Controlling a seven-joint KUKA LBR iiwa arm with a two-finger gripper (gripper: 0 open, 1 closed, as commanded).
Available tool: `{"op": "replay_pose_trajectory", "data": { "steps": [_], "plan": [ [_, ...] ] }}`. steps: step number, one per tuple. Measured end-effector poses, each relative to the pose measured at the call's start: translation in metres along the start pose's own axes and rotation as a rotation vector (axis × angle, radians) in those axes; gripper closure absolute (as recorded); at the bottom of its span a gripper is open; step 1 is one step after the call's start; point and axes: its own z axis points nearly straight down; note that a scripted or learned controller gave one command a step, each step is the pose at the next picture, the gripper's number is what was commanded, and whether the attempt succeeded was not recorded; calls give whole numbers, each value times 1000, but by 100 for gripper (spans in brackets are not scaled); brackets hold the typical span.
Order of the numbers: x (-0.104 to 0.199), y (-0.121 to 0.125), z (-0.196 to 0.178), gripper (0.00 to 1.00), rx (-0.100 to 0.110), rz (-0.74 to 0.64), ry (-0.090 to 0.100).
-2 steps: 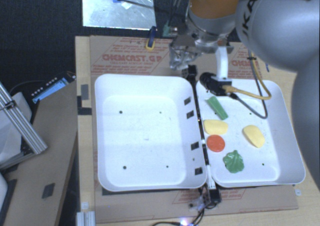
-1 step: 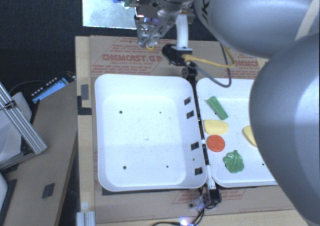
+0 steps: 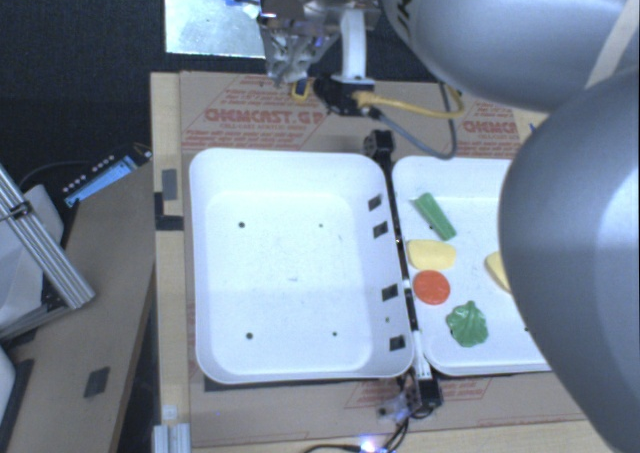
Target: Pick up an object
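Note:
Several small objects lie in the right bin (image 3: 470, 366): a green stick (image 3: 435, 216), a pale yellow piece (image 3: 430, 254), an orange-red disc (image 3: 432, 287) and a green leafy lump (image 3: 467, 323). Another yellow piece (image 3: 496, 271) is partly hidden behind the arm. My gripper (image 3: 289, 69) hangs high at the top of the view, past the back rim of the left bin (image 3: 290, 153), far from all the objects. I see nothing in it.
The big grey arm (image 3: 560, 141) covers the right side of the right bin. A black clip strip (image 3: 395, 241) joins the two bins. Brown cardboard (image 3: 250, 116) lies under both, and a yellow cable (image 3: 410, 106) runs behind them.

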Motion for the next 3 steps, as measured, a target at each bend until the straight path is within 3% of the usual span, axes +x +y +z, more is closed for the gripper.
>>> {"op": "replay_pose_trajectory", "data": {
  "steps": [1,2,3],
  "plan": [
    [-1,-24,-144,100,-11,-1,4],
    [-2,-134,-53,100,16,-3,-3],
    [1,-184,-141,100,-5,-1,5]
  ]
}}
